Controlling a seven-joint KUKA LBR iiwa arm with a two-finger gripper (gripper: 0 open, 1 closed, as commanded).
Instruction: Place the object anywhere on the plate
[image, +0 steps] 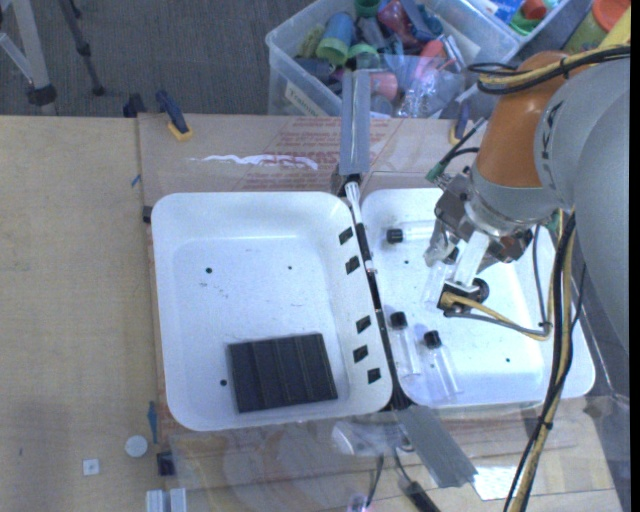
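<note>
No wording can be read; faint reddish print (285, 160) on the sheet (230, 140) at the worktop's (70, 260) far side is too blurred.

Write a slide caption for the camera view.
Robot hand over the view-right white bin; dark ribbed rectangular plate lies in the view-left white bin.

The left bin (190, 230) and right bin (520, 360) are white, and the left one is flecked with a few small black dots. The plate (282, 372) in the left bin is black with ribbed stripes. The arm (600, 200) is grey with an orange band (515, 110). The bench (60, 300) is tan. The far tub (295, 60) holds many-coloured toys (335, 48).
</note>
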